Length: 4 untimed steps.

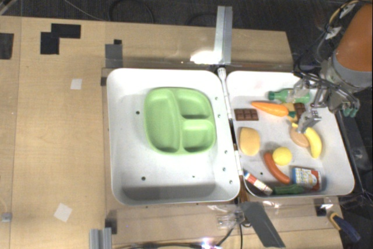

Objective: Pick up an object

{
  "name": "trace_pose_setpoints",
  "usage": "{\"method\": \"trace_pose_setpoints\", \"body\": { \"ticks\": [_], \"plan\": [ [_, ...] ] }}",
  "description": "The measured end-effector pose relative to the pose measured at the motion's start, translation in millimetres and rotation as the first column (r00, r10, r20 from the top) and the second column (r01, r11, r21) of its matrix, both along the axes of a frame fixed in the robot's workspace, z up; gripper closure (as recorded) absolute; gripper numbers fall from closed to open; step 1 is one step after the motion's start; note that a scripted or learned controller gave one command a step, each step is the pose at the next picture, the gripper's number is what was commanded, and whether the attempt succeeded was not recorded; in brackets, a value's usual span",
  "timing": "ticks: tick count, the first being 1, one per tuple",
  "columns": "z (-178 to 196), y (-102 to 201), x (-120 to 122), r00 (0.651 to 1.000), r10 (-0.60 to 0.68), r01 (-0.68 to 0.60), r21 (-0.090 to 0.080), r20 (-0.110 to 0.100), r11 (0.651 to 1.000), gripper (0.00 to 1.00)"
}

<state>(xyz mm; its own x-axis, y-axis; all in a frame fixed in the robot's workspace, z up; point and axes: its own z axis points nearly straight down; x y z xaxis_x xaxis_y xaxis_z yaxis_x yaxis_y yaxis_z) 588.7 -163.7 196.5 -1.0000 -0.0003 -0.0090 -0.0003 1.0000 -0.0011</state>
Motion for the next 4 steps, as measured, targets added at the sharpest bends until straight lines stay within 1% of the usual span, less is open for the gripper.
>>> {"method": "trace_pose_setpoints", "body": {
  "ticks": [1, 2, 3, 4],
  "plan": [
    [-101, 39, -81, 0.981, 0.193, -0.193, -0.003, 0.002, 0.981, 0.00],
    [-106, 70, -23, 0.991, 0.136, -0.136, -0.003, 0.009, 0.991, 0.00],
    [-107, 58, 6, 0.982, 0.186, -0.186, -0.003, 0.006, 0.982, 0.00],
    [-91, 60, 11, 0.981, 0.191, -0.191, -0.007, 0.023, 0.981, 1.00]
  ]
}}
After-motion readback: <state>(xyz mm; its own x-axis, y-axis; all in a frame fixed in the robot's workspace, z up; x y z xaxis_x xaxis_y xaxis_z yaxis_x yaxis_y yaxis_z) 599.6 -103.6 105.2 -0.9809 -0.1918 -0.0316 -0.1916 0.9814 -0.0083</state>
